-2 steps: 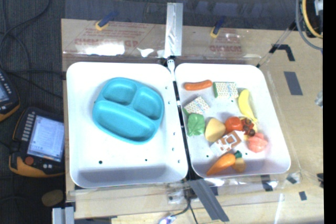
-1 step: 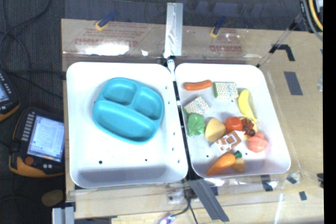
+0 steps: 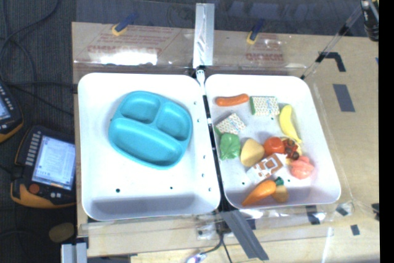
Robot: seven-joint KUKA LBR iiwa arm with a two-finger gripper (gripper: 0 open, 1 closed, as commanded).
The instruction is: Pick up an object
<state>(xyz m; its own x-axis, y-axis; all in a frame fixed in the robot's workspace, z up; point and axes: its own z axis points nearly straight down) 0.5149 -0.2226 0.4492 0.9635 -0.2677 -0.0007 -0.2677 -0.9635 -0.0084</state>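
All the pickable toys lie in the right bin (image 3: 320, 132), down and to the left of a dark, yellowish part (image 3: 370, 6) at the view's upper right edge, which may belong to the arm; whether the claw is open or closed cannot be told; nearest that side is the banana (image 3: 289, 123), smooth, curved plastic, its long axis running roughly top to bottom beside the bin's right wall; a glossy red sausage (image 3: 232, 100) lies crosswise near the far wall; 1 tapered orange carrot (image 3: 261, 191) slants at the near wall; a rounded green pepper (image 3: 229, 146) and a red tomato (image 3: 274, 146) crowd the middle; the left bin (image 3: 92, 182) holds a blue divided plate (image 3: 151, 127).
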